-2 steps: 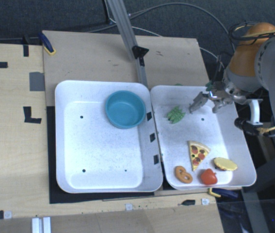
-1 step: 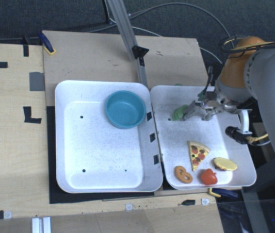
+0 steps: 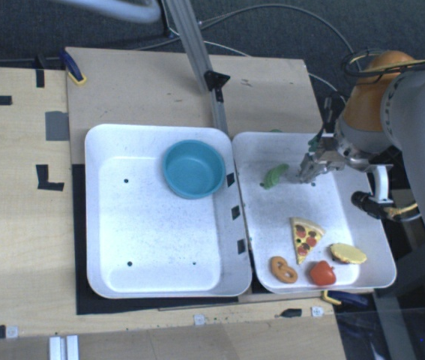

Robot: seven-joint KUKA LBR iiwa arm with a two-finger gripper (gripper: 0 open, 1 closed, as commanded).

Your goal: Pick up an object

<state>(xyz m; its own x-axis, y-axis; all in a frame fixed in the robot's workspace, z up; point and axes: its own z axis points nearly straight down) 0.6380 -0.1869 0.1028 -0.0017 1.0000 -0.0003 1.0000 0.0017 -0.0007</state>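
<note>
Overhead view of two shallow white bins side by side on a wooden bench: the left bin holds a blue bowl in its upper right corner, and the right bin holds a green toy near its upper left. Along the right bin's lower edge lie a pizza slice, a pretzel, a red tomato and a yellow sandwich. Reaching in from the frame's right, the grey arm's gripper sits low over the right bin's upper middle, just right of the green toy, and whether it is released or clenched cannot be told.
</note>
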